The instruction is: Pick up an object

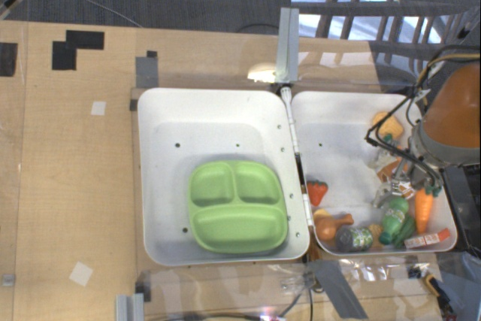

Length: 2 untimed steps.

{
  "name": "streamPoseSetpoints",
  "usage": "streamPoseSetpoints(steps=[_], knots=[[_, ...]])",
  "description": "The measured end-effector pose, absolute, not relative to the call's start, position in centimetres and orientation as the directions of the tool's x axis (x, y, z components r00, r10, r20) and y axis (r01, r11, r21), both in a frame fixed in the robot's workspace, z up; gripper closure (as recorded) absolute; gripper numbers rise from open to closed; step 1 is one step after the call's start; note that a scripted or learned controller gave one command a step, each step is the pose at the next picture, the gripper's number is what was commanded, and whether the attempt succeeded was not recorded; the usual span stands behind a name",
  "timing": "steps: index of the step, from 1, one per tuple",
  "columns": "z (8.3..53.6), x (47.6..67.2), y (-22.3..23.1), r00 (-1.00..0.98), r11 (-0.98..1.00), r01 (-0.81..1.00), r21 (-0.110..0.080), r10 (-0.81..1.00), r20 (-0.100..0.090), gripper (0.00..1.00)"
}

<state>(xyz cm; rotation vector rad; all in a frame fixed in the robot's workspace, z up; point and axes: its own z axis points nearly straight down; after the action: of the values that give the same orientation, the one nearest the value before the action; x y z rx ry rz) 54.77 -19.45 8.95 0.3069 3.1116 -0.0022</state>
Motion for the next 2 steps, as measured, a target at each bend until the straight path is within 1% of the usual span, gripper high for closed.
streamPoseSetpoints(steps=[1, 2], knots=[[8.8, 62.5, -19.0, -0.993, 0.993, 0.118, 0.000, 0.118, -0.013, 0.00], [8.9, 59.7, -13.2, -0.999, 0.999, -0.039, -0.002, -0.039, -0.014, 0.00]])
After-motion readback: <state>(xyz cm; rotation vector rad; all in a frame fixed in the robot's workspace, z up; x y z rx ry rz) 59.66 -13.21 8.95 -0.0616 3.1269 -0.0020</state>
